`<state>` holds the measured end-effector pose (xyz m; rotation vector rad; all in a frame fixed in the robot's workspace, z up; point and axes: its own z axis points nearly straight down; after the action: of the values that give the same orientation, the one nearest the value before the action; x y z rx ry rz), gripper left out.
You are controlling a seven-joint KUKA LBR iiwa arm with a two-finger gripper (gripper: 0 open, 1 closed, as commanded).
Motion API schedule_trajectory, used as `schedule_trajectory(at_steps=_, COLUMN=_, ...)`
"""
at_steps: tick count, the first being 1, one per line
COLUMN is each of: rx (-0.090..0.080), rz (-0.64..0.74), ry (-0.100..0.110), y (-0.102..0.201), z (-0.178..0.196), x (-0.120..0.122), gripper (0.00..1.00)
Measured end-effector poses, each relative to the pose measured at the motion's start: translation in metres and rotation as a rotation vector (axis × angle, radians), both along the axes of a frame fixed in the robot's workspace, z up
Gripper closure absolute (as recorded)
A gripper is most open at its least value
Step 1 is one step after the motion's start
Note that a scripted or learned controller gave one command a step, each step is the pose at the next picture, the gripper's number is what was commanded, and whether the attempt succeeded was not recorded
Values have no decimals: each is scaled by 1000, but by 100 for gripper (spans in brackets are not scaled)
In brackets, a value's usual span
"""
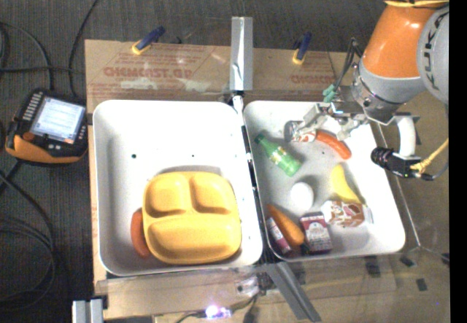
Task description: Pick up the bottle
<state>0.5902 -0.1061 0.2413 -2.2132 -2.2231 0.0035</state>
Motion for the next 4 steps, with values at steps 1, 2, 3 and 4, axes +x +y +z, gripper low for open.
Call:
schedule_trajectory(at_steps=1, rx=0, rz=-2, ry=-3, y=12, z=-149, x=-4, gripper=0)
schedule_trajectory(at_steps=2, rx=1, rz=-2, ry=1, y=13, z=-142, x=-5, gripper=100)
schedule_trajectory(at_steps=3, rx=-2, rz=114, ry=-1, y=38, z=-21, x=30, gripper=100)
schedule_trajectory(at_steps=4, rx=-2, rz=113, ry=-1, y=37, z=-21, x=30, gripper=0)
